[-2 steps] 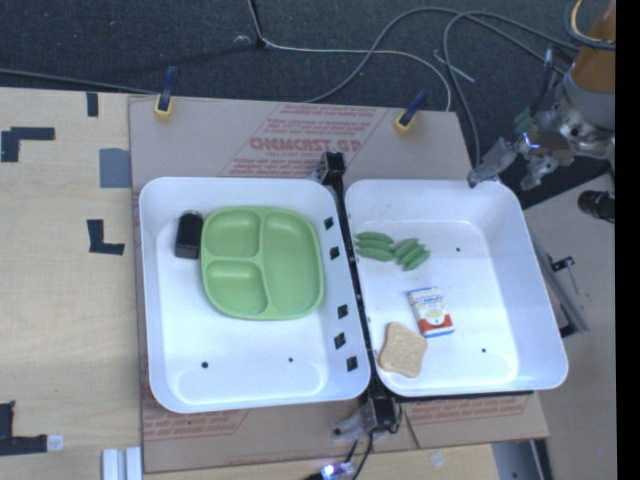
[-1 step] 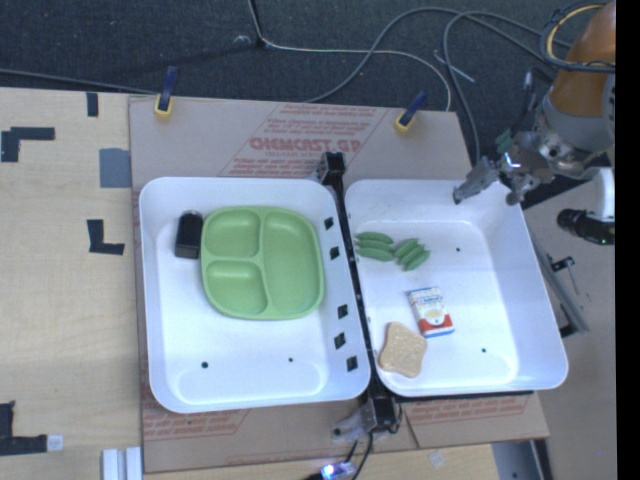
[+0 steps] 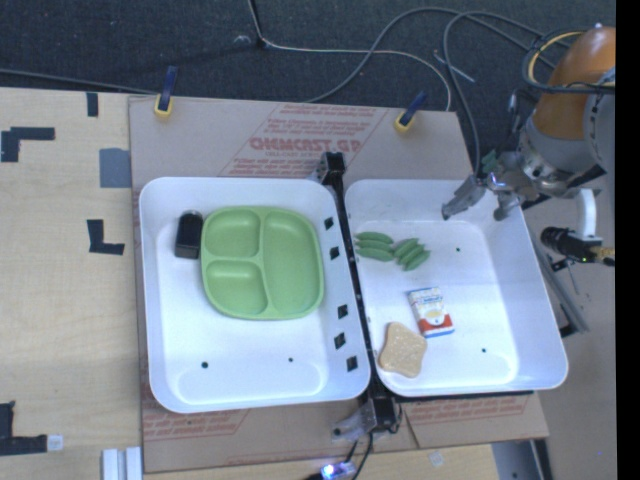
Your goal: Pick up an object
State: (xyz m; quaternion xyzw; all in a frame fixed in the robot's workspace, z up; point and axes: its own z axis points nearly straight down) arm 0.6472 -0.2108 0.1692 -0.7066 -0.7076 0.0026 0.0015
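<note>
the gripper (image 3: 483,197) hangs over the back edge of the right bin (image 3: 500,368), its two fingers (image 3: 458,204) spread apart with nothing between them. no object is chosen yet; the nearest candidate looks to be the green pea pods (image 3: 392,249), lying near the bin's back-left part, close to the divider between the bins. they lie flat, their long axis running from the divider side toward the bin's middle, slightly slanted. to grasp well, i would judge the fingers should close across the pods' short width, not along the length, and come straight down. the small carton (image 3: 430,311) lies nearer the bin's centre, its long axis slanted toward the front edge. the bread slice (image 3: 403,350) sits by the front-left corner.
</note>
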